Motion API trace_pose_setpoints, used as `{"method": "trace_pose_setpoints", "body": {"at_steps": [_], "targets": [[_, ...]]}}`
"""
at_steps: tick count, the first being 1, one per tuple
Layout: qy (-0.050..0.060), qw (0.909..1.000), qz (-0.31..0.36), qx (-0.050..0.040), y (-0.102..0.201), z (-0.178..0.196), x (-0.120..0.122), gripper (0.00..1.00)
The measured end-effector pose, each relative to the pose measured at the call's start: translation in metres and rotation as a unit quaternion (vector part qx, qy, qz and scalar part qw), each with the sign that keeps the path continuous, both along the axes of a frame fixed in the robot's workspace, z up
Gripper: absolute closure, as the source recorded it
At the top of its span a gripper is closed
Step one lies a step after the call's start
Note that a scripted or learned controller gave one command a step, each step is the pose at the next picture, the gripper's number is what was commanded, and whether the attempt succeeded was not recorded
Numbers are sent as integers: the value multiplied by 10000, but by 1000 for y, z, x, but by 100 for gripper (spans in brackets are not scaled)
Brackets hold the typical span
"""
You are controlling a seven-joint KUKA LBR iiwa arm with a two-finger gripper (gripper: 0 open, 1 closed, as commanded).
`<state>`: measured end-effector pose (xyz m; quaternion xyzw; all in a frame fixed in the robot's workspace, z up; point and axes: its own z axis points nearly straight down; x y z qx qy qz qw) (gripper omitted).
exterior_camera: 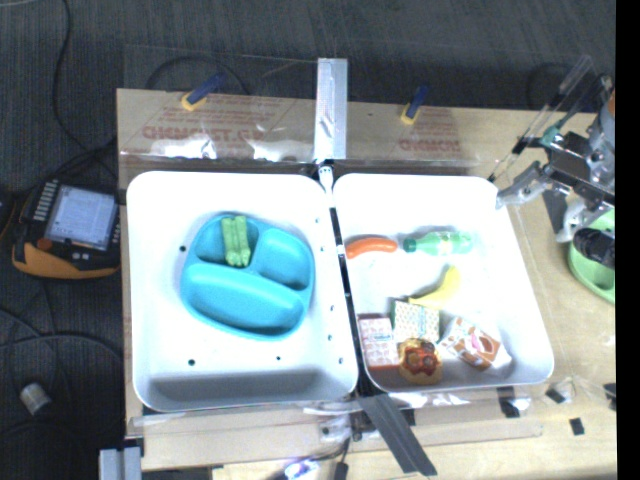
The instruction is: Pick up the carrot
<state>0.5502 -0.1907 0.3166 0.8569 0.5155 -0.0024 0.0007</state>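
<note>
The carrot lies flat at the far left of the right bin, touching a green bottle; a good grasp likely closes across its width, clear of that bottle. Nearer sit a banana and small packets. The left bin holds a blue divided plate with green beans; the gripper waits far right, its state unreadable.

A pale wooden worktop fills the centre and right of the frame, on dark grey carpet. A black cable loops at upper left; a handheld screen unit lies at left.
</note>
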Motion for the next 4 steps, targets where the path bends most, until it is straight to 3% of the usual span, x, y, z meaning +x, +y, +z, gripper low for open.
{"method": "trace_pose_setpoints", "body": {"at_steps": [1,2,3,4], "targets": [[5,9913,1318,34,8,-161,-67,0],[6,10000,33,8,58,-110,18,0],[11,9999,148,27,88,-198,-31,0],[34,9999,152,34,88,-191,-31,100]]}}
